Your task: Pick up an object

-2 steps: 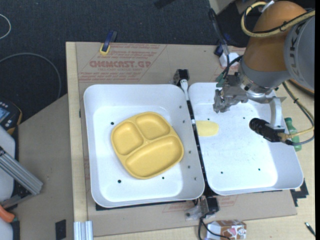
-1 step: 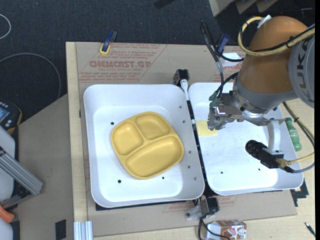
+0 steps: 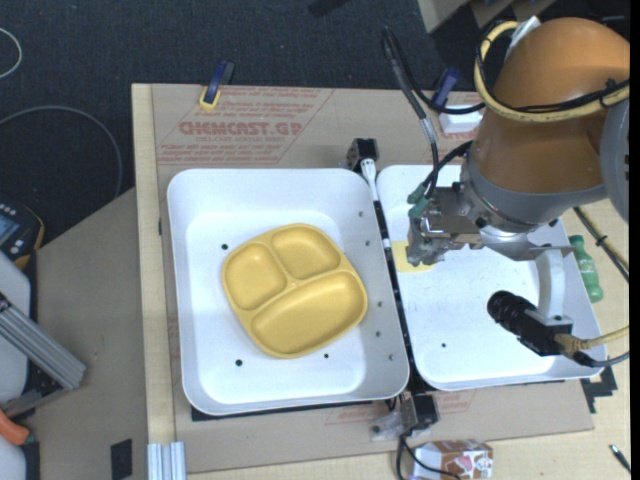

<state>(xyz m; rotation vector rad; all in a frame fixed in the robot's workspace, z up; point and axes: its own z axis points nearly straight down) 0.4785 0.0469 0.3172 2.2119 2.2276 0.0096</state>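
On the counter [image 3: 150,268], two shallow white bins are set side by side so that their contents can be reached from above. In the left bin [image 3: 190,268], one yellow divided plate [image 3: 293,288] with three compartments is laid flat near the middle, well apart from the tool [image 3: 428,248]. In the right bin [image 3: 450,358], the tool is held low near the bin's left edge by the arm [image 3: 550,118], just above one small yellow piece [image 3: 404,257] that is partly hidden beneath it; this piece is judged to be the thing aimed at. Whether the tool is open or closed cannot be told, and nothing can be seen to be held. At the far right of the same bin, one green item [image 3: 587,273] is seen, partly covered by the arm.
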